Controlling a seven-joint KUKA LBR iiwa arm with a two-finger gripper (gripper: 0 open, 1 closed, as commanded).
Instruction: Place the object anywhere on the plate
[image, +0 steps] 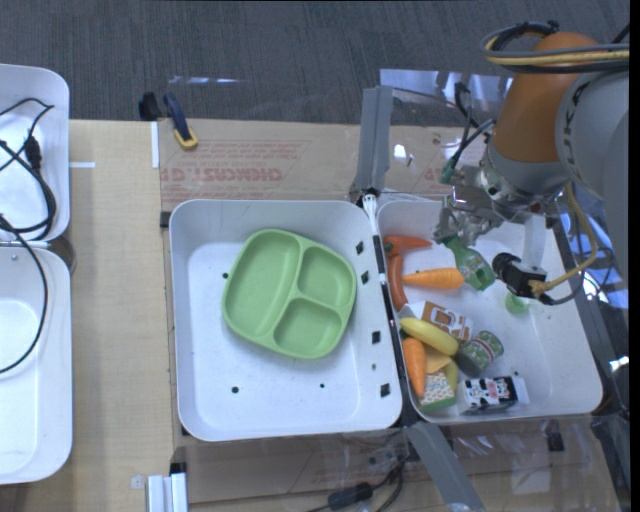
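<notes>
A grey robot arm (560, 100) with an orange band reaches in over the right-hand white bin (560, 385) on a desk (120, 300), and its gripper (462, 232) hangs low above the far end of that bin. A small green bottle-like object (474, 268) sits right at the gripper, tilted, and it appears to lie between the fingers, though the angle makes it hard to be sure whether they are clamped on it or merely touching it. The green divided plate (290, 293), the target, lies in the left-hand white bin (200, 400), well apart from the gripper and across the raised wall where the two bins meet. Just beside the green object lie two carrots (432, 279), and nearer the camera in the same bin are a banana (430, 335), a small carton (450, 318), a round tin (482, 349) and a dark toy vehicle (492, 392), all crowded together. The main risk is a weak or off-centre grip: a tilted, rounded object could slip out during the lift and fall back among the clutter. A low carry towards the plate could also snag the bin wall, and the fingers could drag a neighbouring carrot along.
</notes>
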